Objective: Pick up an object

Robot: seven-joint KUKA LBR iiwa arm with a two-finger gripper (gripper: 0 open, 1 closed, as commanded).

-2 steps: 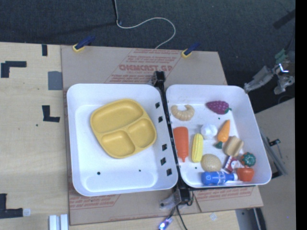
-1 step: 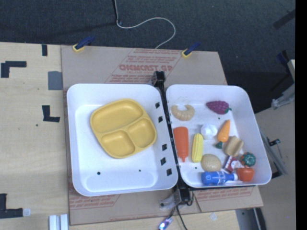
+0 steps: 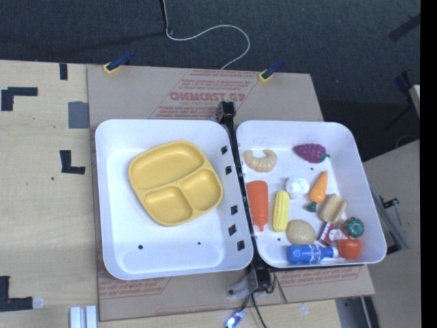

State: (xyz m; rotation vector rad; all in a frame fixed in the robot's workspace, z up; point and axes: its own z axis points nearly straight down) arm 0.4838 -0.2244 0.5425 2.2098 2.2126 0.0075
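Looking down on two white bins set side by side on a cardboard sheet point(image 3: 205, 93). Arm pose and jaw state: cannot tell from this view.

Left bin point(image 3: 113, 183): one yellow plate point(image 3: 176, 183) with three compartments, lying flat and turned at a slant, in the bin's far-centre part. Two small dark marks on the bin floor nearer the camera.

Right bin point(image 3: 355, 176): a crowd of toy food, all candidates for the pick, none lifted.
- Croissant point(image 3: 261, 159) at the far left, curved, near the dividing wall.
- Grapes point(image 3: 310, 152), purple, at the far side, apart from the croissant.
- Carrot point(image 3: 257, 203), long and orange, lying along the left wall.
- Corn point(image 3: 280, 210), yellow, just beside the carrot and parallel to it.
- White piece point(image 3: 297, 185) in the middle; shape too blurred to name.
- Small carrot point(image 3: 318, 186), tilted, just right of the white piece.
- Brown roll point(image 3: 332, 208) just below the small carrot, seemingly touching it.
- Potato point(image 3: 300, 232), tan, near the foot of the corn.
- Blue bottle point(image 3: 311, 253) on its side along the near wall.
- Tomato point(image 3: 349, 249), red, at the bottle's right end, in the near right corner.
- Green piece point(image 3: 354, 227) just above the tomato.

Black clips point(image 3: 235, 210) line the seam where the bins meet. Two yellow-and-blue clamps point(image 3: 119, 61) grip the sheet's far edge. White cable point(image 3: 212, 33) loops over the dark floor beyond.
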